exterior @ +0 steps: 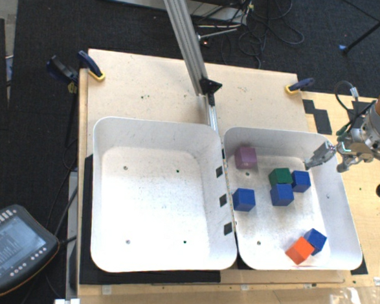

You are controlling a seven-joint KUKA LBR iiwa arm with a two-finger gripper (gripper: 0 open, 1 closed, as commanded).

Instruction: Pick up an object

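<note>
The right bin (341,211) holds several blocks. A pale purple block (245,157) lies near its back left. A green block (280,176) touches two blue blocks (301,181) (282,195) in the middle. Another blue block (244,199) sits alone by the left wall. An orange block (300,251) and a blue block (315,240) rest together at the front right. My gripper (332,159) hangs over the bin's back right rim, open, with nothing between its fingers. It is to the right of the green and blue cluster and apart from it.
The left bin (110,175) stands beside the right one, the two sharing a middle rim (224,196). A slanted metal pole (188,41) rises from behind the bins. Clamps (92,66) (298,85) sit at the board's back corners. A teach pendant (8,249) lies at the front left.
</note>
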